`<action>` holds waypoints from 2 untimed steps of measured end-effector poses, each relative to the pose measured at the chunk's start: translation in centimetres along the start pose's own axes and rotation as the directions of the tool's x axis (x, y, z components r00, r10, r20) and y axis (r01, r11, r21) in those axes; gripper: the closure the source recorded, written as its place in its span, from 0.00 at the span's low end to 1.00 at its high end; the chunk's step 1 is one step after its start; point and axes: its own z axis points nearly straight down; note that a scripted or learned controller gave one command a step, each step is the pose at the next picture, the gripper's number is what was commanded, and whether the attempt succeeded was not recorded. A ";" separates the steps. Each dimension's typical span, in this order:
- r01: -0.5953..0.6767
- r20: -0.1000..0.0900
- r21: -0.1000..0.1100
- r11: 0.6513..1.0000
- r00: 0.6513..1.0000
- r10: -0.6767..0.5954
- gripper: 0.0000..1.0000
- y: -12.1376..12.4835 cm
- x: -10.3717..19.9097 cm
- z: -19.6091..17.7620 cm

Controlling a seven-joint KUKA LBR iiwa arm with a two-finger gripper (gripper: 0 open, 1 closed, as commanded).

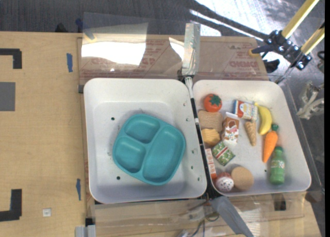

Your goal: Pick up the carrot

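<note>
While the carrot [269, 146] lies untouched between banana [265, 119] and green bottle [277, 165], I'm pre-approach; next comes a descent there (tool state: cannot tell).

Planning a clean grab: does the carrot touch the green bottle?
Touching: the camera view shows the carrot tip meeting the green bottle top, no gap.
</note>
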 end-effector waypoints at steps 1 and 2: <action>-0.002 0.012 0.012 1.000 1.000 0.002 1.00 -0.1 -0.3 -1.6; -0.004 0.020 0.019 1.000 1.000 0.004 1.00 -0.2 -0.5 -2.8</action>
